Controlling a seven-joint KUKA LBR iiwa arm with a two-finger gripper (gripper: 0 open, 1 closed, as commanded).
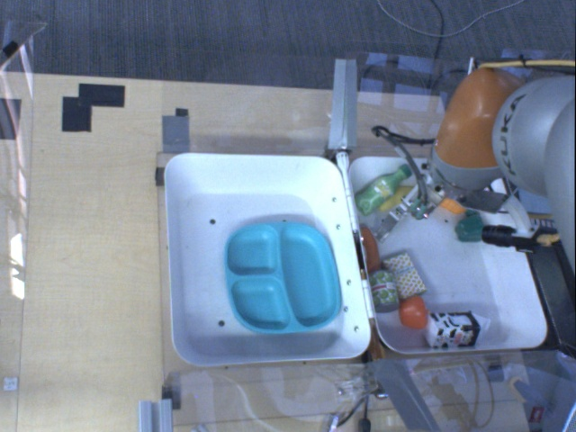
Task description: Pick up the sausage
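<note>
The sausage (369,249) is a reddish-brown link lying along the left wall of the right bin (504,286), partly tucked under the bin's rim. My gripper (399,214) hangs low in the upper left part of that bin, just up and right of the sausage. It sits close beside a green bottle (382,190). Nothing visible is held in it. The grey arm with its orange band (477,120) reaches in from the right.
The right bin also holds a checkered packet (406,274), a green can (384,290), a red ball (413,312), a black-and-white carton (453,329) and a teal piece (470,229). A blue divided tray (283,275) lies in the left bin (198,241).
</note>
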